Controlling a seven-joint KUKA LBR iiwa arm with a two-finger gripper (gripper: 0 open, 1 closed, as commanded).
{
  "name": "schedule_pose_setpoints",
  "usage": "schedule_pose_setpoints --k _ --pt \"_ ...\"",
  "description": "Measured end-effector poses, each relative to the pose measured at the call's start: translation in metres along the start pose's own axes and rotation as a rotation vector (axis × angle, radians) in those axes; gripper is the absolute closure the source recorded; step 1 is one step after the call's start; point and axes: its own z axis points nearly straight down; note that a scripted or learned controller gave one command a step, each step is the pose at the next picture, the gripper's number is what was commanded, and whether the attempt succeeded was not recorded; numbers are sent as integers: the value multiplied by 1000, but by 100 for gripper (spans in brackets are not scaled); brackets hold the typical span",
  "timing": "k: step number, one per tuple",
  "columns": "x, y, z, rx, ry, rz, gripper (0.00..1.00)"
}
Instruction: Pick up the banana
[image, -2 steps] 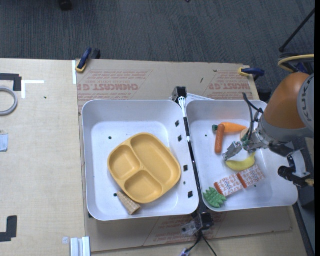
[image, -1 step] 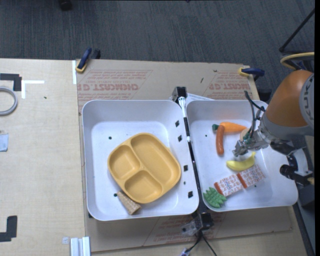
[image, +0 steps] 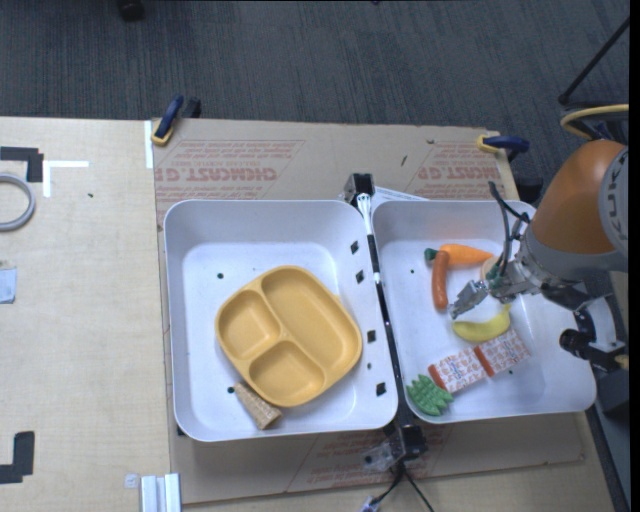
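The yellow banana (image: 484, 325) lies curved on the floor of the right bin (image: 570, 395), a little right of its middle. My gripper (image: 481, 295) hangs directly over the banana's upper edge, its metal fingers spread apart and pointing down-left. Nothing sits between the fingers. The grey arm with its orange band (image: 580, 205) comes in from the right above the bin.
In the right bin, two orange carrots (image: 441, 280) lie above-left of the banana, a red-and-white packet (image: 480, 362) lies just below it, and a green toy (image: 430, 396) sits at the lower left. The left bin (image: 190, 330) holds a yellow divided plate (image: 288, 335) and a brown piece (image: 256, 406).
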Motion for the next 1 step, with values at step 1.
schedule_pose_setpoints --k 1 --pt "-1 0 -10 -1 -1 1 100"
